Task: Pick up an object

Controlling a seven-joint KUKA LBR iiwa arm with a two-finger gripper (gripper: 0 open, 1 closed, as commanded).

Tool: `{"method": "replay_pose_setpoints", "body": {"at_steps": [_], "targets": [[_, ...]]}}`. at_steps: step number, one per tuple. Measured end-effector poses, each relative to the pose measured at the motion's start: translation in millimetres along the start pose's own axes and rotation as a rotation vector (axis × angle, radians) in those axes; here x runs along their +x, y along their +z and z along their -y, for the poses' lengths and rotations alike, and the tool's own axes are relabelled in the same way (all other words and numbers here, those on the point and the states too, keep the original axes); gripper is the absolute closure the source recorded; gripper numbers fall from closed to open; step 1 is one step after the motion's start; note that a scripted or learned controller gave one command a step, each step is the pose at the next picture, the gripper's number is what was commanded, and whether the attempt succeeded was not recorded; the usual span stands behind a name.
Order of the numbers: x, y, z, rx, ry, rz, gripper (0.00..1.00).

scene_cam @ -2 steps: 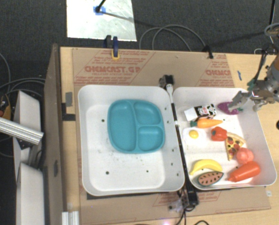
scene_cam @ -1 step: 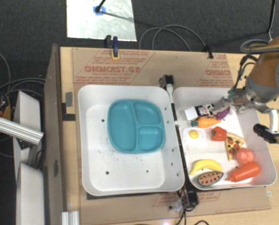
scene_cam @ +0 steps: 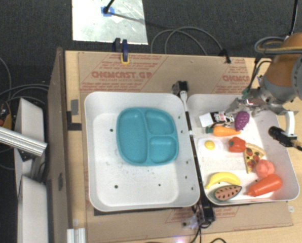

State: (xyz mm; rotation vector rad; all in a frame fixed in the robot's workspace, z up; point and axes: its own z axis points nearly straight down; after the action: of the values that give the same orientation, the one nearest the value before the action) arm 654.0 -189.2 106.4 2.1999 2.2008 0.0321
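The hand [scene_cam: 231,114] is hanging low over the far end of the right bin [scene_cam: 292,184], just beside the purple grapes [scene_cam: 241,120] and above the carrot [scene_cam: 223,131]; how wide it is set I cannot tell. The toys are crowding each other there. In my judgement it is risking nudging the grapes aside or pinching the carrot and grapes together.

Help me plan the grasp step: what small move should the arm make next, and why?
Probably lower the gripper a little toward the purple grapes. It sits at the right bin's far edge, just above the grapes and the orange carrot, with nothing seen between its fingers.
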Motion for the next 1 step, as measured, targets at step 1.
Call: {"method": "replay_pose_setpoints", "body": {"at_steps": [1], "targets": [[0.4, -12.3, -3.2, -0.006, -0.007, 0.003, 1.0]]}}
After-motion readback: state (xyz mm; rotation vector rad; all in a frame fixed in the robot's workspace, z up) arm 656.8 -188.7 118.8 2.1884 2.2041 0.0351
